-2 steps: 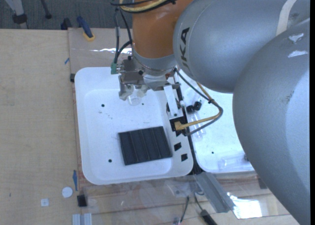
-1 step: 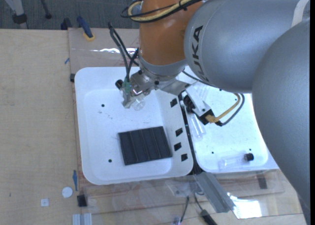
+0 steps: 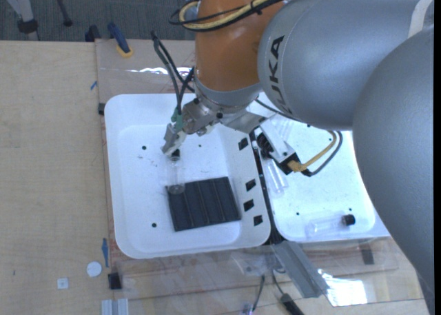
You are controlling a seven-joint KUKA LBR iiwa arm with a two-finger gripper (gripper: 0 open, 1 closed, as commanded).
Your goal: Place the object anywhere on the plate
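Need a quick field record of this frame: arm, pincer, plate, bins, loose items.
arm: grey KUKA arm with orange band, reaching over the left bin
pincer: pincer low over the left shallow white bin, above the plate's far-left corner
plate: dark ribbed rectangular plate lying flat in the left bin, nothing on it
right bin: right shallow white bin holds a clear tube with black cap
grasp: cannot tell

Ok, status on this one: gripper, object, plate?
Gripper over left bin, above plate. Dark ribbed plate bare. Clear tube with black cap lies in right bin.
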